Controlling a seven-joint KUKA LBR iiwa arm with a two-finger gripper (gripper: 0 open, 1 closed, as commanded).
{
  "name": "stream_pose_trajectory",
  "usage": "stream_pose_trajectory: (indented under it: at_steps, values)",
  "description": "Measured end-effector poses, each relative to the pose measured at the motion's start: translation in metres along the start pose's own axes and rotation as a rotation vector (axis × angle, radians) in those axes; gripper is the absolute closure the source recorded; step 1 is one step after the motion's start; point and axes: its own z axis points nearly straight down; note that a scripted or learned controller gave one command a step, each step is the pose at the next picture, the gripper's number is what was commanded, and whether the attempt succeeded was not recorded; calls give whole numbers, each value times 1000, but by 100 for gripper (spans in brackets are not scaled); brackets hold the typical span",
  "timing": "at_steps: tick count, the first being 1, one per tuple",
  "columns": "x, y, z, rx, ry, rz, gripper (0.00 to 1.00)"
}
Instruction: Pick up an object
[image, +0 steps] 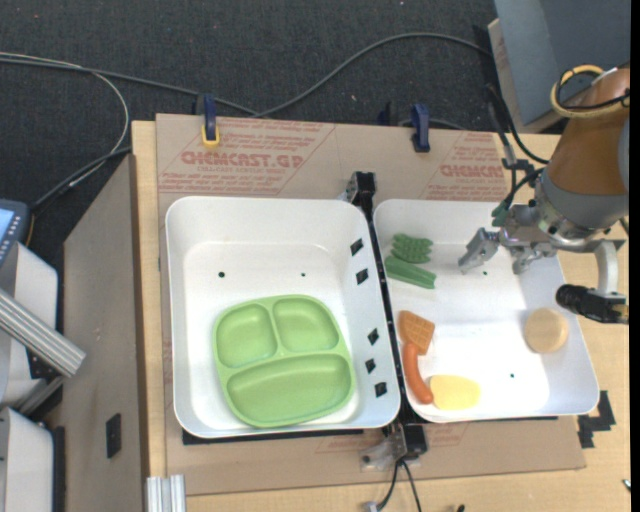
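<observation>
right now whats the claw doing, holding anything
claw: open, holding nothing, hovering over the right bin near its far edge, right of the green beans

"CHEMCAST GP" — red, on brown board (300, 150)

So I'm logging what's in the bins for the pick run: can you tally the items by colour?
Green: 2, the divided plate and the pea pods
Orange: 2, the wedge and the carrot-like stick
Yellow: 1, the flat piece
Tan: 1, the round piece
Total: 6
</observation>
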Motion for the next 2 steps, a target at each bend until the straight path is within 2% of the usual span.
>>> stream_pose_trajectory:
  at_steps: [1, 2]
  values:
    - [0, 3, -9, -15, -2, -3, 0]
    - [5, 2, 34, -11, -2, -2, 0]
